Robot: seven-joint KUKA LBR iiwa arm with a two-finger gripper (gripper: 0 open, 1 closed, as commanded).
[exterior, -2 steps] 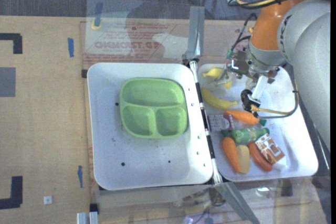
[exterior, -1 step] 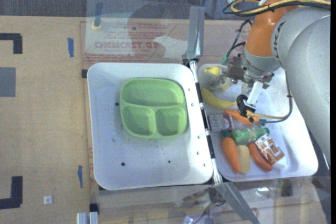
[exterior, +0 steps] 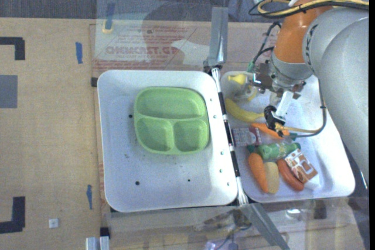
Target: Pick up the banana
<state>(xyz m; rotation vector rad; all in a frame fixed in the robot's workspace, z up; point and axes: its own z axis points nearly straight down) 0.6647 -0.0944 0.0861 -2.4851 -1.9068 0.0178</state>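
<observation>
You're looking down on a tan table (exterior: 47, 143) with two shallow white bins lying on it, side by side and touching along their inner rims. The left bin (exterior: 117, 178) sits near the table's middle; the right bin (exterior: 334, 178) lies beside it. A clear sheet (exterior: 152, 44), possibly plastic, lies flat behind the left bin. Blue tape strips (exterior: 78, 52) and black corner marks (exterior: 16, 47) sit on the table's left part.

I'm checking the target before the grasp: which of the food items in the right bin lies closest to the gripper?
The yellow banana, curved along the right bin's left side, just under the gripper. The two carrots and the other pieces lie farther toward the bin's near edge.
</observation>
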